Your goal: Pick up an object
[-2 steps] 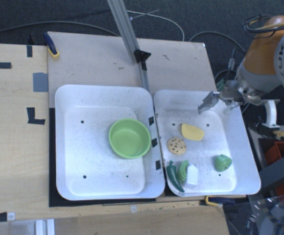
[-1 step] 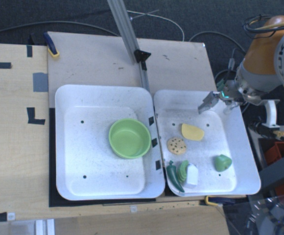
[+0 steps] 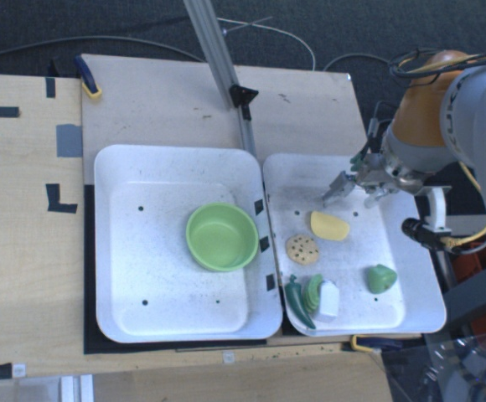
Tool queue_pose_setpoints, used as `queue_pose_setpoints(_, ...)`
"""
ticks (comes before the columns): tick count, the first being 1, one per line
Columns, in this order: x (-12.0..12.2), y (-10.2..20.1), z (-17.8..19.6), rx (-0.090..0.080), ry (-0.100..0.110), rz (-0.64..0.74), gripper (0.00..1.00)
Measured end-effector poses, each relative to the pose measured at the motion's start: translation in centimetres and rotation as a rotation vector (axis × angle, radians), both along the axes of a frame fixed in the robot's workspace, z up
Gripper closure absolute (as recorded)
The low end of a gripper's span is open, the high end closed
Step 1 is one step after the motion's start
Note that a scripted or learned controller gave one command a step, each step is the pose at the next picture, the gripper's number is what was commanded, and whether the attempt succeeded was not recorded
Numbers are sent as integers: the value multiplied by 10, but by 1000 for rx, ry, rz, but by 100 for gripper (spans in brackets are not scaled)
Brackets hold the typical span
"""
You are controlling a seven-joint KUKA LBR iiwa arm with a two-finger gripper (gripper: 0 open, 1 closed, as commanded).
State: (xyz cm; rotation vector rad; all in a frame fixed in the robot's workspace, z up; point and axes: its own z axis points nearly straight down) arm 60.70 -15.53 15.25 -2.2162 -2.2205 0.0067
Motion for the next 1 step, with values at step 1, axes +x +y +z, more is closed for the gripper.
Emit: queue_pose_setpoints(1,-9,8,-54,1,1,0,0)
